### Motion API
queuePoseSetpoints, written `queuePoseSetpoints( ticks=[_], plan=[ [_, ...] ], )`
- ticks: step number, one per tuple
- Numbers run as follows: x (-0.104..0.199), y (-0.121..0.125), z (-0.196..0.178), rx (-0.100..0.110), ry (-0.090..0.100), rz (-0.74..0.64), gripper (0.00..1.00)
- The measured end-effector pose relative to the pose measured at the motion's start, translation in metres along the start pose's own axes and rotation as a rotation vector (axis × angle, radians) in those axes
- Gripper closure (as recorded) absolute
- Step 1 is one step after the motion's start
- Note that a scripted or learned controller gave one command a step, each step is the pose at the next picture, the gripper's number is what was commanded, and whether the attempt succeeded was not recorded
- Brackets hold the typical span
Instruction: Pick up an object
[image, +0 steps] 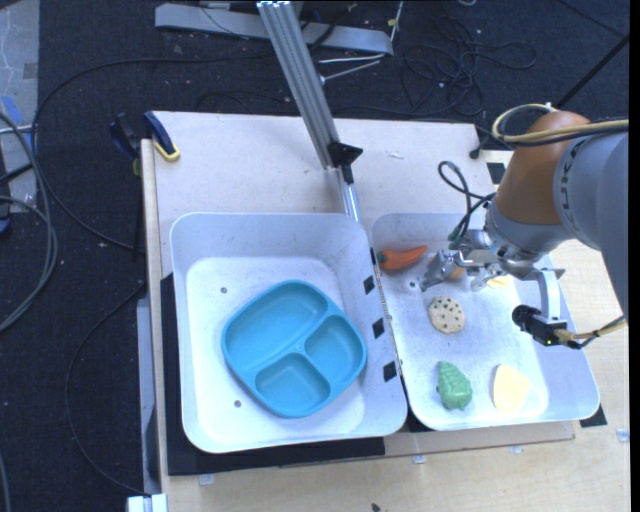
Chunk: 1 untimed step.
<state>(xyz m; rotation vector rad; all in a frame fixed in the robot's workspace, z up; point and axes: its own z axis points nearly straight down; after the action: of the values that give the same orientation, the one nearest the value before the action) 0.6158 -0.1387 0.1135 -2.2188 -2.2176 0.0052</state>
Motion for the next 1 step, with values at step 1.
queuePoseSetpoints(
  ticks=[1],
  plan=[
    [-0.0006,0.0019,-0.0148,-0.008,-0.002,0.001,1.00]
  ],
)
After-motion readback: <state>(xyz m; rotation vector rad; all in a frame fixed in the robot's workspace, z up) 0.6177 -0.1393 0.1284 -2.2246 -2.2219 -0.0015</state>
